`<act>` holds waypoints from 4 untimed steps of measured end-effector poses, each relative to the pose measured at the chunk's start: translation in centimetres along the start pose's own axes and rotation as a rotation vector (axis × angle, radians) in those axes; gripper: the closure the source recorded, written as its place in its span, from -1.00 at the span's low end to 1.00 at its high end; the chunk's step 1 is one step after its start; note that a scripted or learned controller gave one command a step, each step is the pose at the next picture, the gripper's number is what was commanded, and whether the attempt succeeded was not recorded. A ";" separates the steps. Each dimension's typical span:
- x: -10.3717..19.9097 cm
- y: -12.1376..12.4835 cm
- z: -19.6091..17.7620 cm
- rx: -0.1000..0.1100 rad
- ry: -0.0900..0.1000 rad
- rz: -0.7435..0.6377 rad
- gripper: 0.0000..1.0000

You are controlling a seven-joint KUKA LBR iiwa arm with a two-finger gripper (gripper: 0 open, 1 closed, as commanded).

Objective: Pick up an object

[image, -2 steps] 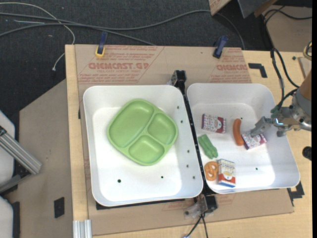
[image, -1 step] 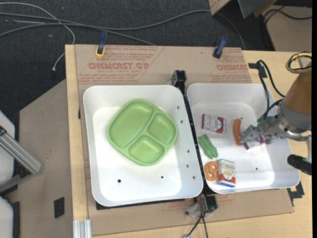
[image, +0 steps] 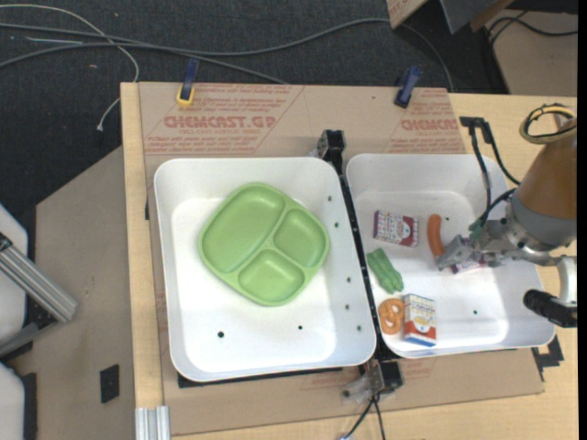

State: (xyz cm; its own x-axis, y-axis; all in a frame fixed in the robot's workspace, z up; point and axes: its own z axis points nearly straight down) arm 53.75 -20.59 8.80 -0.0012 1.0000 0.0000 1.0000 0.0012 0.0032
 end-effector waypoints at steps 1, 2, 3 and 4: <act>-0.1 0.2 -1.4 -0.009 -0.004 -0.001 1.00; -0.7 0.3 -7.6 -0.002 -0.002 0.000 1.00; -0.7 0.4 -11.7 -0.003 -0.002 0.000 1.00; 4.3 2.5 -13.1 0.000 0.000 -0.004 1.00</act>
State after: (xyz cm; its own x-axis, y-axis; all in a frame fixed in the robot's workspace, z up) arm 56.17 -16.30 21.87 -0.0057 1.0000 0.0003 1.0000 0.0057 0.0033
